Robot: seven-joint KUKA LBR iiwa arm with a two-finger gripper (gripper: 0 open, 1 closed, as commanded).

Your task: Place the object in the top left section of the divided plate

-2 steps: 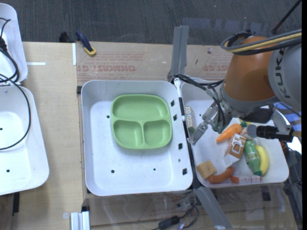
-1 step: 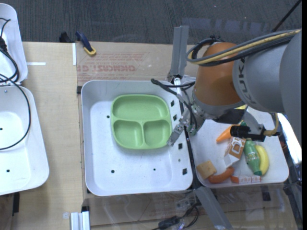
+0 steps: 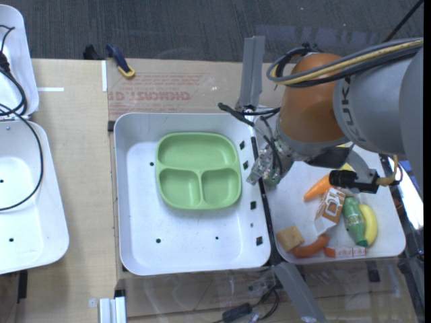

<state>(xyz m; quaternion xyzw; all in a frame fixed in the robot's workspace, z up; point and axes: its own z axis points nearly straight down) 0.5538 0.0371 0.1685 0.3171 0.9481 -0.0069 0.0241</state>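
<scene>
Gripper over the wall between bins; jaw state cannot tell. Plate just left, open floor around it. Toy food lies right.

The bench, brown cardboard-topped, carries two shallow white bins: the left bin sits touching the right bin. A blue-and-yellow clamp lies beyond the left bin.

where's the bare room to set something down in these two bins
Left bin: bare floor in front of the green divided plate and a strip along its left wall. All three plate sections are bare. Right bin: crowded, with carrot, banana, bottle, carton, bread and sausage packed together.
</scene>
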